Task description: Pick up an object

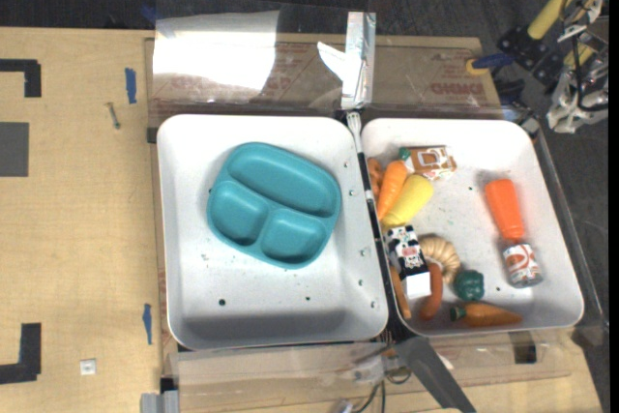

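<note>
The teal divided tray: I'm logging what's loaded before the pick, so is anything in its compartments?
Empty. The teal divided tray lies flat in the left bin, and all three compartments show bare teal bottoms.

You're looking down on two white bins: the left bin (pixel 184 305) holds a teal divided plate (pixel 275 201) lying flat near its middle. In the right bin (pixel 556 208), an orange bottle (pixel 504 207) and a small can (pixel 521 263) lie toward the right side, well apart from the cluster along the left wall. That cluster includes a yellow piece (pixel 414 195), a small carton (pixel 407 251), a carrot (pixel 484 313) and what may be a croissant (pixel 443 252).
</note>
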